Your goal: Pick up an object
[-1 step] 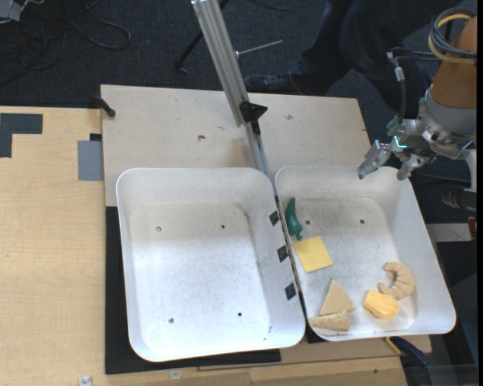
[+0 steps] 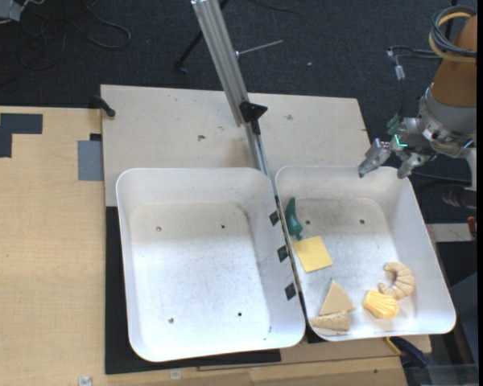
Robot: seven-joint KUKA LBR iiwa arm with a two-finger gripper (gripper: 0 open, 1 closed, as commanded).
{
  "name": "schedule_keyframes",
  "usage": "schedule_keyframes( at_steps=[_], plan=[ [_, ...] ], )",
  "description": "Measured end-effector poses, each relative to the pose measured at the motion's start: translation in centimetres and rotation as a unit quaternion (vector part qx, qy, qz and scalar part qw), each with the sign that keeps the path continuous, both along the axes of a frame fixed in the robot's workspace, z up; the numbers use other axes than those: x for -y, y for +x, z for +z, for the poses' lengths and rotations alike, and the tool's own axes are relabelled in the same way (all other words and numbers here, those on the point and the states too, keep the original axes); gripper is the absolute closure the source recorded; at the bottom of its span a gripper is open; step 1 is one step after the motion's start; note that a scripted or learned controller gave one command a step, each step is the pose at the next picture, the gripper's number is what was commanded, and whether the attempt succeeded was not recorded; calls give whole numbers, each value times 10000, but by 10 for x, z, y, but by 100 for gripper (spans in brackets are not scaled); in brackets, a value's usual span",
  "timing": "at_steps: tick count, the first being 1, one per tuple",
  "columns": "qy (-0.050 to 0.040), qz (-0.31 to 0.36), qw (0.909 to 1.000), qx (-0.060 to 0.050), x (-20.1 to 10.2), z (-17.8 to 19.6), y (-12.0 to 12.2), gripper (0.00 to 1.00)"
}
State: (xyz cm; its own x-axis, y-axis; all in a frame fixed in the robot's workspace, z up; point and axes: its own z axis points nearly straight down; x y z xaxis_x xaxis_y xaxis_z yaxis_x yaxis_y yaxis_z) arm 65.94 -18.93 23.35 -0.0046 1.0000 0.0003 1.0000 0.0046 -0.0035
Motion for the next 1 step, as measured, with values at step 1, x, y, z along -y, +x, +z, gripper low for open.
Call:
schedule_keyframes(
  at_steps=[1],
  plan=[
    [9,-3,10000,-21,-9,-57,-5,0]
  ],
)
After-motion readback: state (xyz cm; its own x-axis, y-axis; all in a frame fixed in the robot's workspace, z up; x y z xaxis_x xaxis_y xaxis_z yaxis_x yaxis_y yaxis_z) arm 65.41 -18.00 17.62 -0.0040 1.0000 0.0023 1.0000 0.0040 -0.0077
